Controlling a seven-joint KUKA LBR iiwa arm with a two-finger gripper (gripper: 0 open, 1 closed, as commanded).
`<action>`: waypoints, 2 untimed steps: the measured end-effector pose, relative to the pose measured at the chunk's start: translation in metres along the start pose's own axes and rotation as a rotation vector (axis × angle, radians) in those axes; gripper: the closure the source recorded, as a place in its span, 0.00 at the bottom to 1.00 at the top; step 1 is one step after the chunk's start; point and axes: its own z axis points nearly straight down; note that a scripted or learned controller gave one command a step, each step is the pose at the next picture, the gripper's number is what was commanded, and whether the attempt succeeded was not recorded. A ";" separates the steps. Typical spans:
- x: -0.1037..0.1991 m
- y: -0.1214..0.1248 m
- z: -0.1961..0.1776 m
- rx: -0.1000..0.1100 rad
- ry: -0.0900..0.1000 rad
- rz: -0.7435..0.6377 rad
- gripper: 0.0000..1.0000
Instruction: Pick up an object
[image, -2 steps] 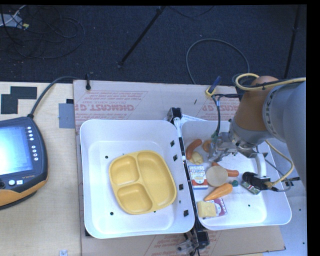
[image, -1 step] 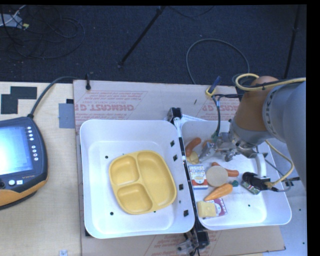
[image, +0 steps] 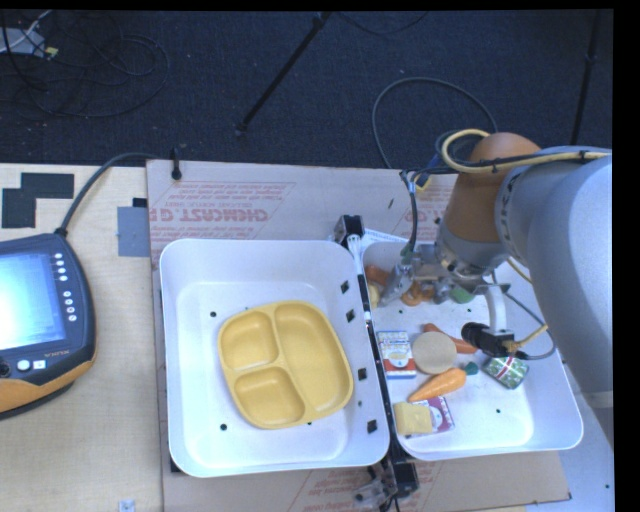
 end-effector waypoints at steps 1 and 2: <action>-0.025 -0.002 0.004 0.008 0.016 -0.004 0.00; -0.014 -0.002 0.004 0.009 0.014 -0.006 0.00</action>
